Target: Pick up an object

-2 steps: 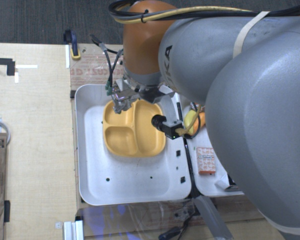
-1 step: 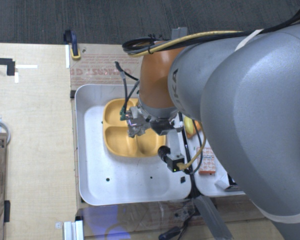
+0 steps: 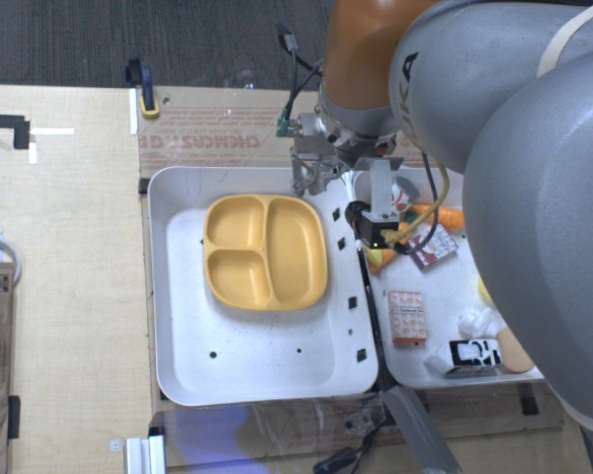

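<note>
The end effector [image 3: 314, 171] was seen at the far rim of the left bin [image 3: 247, 354], just beyond the yellow divided plate [image 3: 267, 252] lying in that bin. Whether it was spread or pressed together could not be told. A small orange box [image 3: 407, 317] and a white crumpled lump [image 3: 476, 321] were seen in the right bin [image 3: 407, 365].

Bright, even overhead light; faint shadow hugs the yellow plastic divided plate [image 3: 267, 250] left of the pincer [image 3: 311, 182]; the big grey arm [image 3: 534, 166], right, blurs.

Yellow plate [image 3: 242, 233], white left bin [image 3: 257, 361], orange-and-white box [image 3: 407, 317], black-and-white packet [image 3: 472, 354]
</note>
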You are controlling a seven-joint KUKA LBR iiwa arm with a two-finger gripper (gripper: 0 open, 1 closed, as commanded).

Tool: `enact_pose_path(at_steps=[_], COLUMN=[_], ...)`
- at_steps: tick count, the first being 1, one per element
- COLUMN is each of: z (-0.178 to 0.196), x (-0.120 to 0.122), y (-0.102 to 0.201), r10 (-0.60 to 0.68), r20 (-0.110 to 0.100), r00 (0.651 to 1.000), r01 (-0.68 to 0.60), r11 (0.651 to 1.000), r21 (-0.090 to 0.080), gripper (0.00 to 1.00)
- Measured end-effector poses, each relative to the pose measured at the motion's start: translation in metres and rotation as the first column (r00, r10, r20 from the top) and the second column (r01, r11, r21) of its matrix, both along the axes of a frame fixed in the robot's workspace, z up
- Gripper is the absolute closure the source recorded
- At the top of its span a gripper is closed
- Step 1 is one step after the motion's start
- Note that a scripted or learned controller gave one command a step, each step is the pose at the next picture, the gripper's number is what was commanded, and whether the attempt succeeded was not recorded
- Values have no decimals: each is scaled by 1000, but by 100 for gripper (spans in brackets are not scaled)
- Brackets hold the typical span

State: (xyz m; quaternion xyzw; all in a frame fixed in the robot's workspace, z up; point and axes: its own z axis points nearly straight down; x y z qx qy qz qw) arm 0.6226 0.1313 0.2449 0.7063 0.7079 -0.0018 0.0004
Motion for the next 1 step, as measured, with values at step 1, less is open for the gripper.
enact_pose_path(at_steps=[1], z=[80], x=[7], y=[-1], r10=[-13], r20=[0], r00=[1000], r01=[13], r11=[1000], r21=[0], gripper=[100])
